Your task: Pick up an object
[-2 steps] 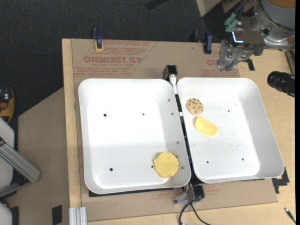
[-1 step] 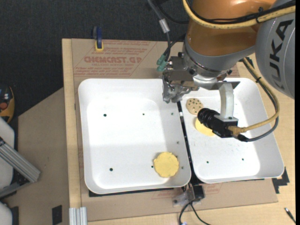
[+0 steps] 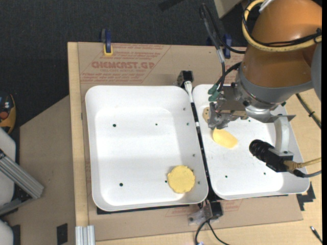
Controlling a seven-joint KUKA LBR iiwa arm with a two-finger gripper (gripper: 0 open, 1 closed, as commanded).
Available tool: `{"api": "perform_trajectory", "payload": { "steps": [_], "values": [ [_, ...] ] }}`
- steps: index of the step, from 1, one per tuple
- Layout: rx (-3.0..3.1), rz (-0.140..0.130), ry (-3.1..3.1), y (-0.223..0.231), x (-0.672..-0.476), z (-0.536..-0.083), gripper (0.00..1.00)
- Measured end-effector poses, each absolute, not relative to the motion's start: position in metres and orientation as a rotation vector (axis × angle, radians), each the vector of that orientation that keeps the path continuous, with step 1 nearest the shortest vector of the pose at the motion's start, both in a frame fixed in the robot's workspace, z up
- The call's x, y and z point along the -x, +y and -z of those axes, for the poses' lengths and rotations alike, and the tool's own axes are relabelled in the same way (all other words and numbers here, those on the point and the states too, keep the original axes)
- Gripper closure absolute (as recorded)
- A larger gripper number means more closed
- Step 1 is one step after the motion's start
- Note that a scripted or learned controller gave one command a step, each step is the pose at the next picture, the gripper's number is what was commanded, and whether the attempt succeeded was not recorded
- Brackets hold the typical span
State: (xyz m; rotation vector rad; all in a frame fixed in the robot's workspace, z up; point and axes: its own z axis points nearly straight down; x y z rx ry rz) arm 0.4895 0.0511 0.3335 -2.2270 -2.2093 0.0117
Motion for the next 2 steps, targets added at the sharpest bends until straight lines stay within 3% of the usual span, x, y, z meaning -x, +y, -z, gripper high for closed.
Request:
{"api": "perform_trajectory", "payload": {
  "steps": [1, 2],
  "values": [
    [2.224, 0.026, -2.233, 0.088, -0.487, -0.477, 1.00],
    [2.210, -0.016, -2.223, 0.150, -0.498, -0.354, 1.00]
  ]
}}
